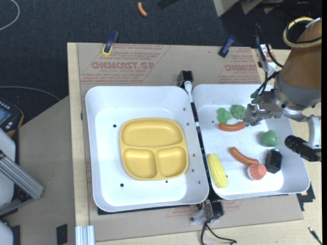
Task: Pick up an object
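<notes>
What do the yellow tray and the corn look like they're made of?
Yellow tray: likely molded plastic, smooth and slightly glossy, with rounded compartments. Corn: probably a plastic or rubber toy; uniform yellow, kernel texture hard to make out.

Small toy foods, among them a yellow plastic corn cob (218, 170), are crowding the right white bin (291, 185). A yellow three-compartment tray (153, 148) is filling the left white bin's (102, 131) middle, leaving its borders passable.

The gripper (254, 114) hangs over the right bin (291, 180) (by broccoli (231, 113) and 2 sausages (232, 127)).
</notes>
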Action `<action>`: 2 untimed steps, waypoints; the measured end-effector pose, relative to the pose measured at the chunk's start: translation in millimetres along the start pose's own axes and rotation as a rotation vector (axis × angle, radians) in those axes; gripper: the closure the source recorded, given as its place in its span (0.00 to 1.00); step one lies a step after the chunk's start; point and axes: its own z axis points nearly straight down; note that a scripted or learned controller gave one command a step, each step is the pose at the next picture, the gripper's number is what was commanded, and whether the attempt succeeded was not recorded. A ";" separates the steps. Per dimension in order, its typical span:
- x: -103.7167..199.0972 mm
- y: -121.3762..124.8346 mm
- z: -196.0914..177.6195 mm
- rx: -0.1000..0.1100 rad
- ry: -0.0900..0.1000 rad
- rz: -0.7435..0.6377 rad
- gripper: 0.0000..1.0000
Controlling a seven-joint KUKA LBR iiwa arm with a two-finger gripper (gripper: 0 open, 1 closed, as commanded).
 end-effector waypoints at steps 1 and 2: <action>25.4 39.8 -7.5 0.002 0.001 -0.003 1.00; 55.2 91.6 -0.8 0.002 0.002 -0.004 1.00</action>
